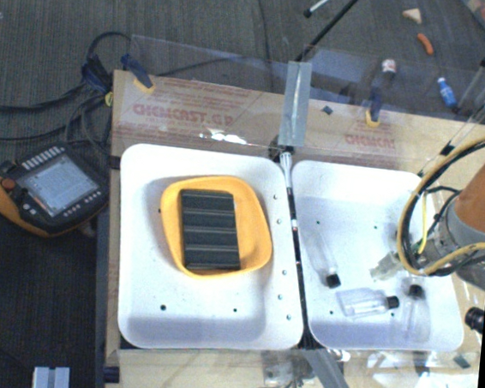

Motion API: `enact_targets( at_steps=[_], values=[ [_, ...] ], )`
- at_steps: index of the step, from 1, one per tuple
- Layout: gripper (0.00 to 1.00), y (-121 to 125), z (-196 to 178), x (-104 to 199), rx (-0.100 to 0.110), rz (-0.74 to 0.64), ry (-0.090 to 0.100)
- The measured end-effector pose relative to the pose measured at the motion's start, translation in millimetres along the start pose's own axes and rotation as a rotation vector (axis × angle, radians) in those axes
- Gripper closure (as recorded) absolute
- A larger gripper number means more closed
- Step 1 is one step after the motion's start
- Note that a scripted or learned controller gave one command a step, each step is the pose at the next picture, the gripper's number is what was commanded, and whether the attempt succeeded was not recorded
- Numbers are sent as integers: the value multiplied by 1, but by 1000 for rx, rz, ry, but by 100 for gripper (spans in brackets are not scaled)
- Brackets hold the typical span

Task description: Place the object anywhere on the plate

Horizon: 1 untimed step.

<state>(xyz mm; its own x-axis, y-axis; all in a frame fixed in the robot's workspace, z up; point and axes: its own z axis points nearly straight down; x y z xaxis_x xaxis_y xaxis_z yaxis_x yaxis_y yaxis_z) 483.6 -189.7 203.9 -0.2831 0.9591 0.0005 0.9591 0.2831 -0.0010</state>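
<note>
So, looking down on the bench from above: the black ridged block (209, 229) is lying flat right in the middle of the yellow plate (257, 233), and the plate sits in the left bin (133, 246). The block runs lengthwise toward the camera, a bit tilted, and there's yellow rim showing all the way around it. Nothing else is touching it.

The arm (470, 223) comes in from the right edge and hangs over the far right side of the right bin (336, 207), well apart from the plate. A loop of yellow cables (415, 217) wraps around the wrist. The gripper (403, 275) is down near the bin floor there, but honestly I can't tell if the claw is released or clenched (the cables and some pale bits clutter that whole area). I don't see anything held in it.

On the right bin's floor there's a clear bottle (364, 303) lying on its side with a dark cap end, and a small black piece (332, 280) just to its left.

Off the bench on the left, a teach pendant (49, 190) with an orange casing rests on the dark floor among some black leads.
</note>
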Motion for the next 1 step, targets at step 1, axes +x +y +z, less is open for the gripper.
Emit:
enact_targets(
  at_steps=[1],
  values=[
    [0, 0, 0, 0, 0, 0, 0]
  ],
)
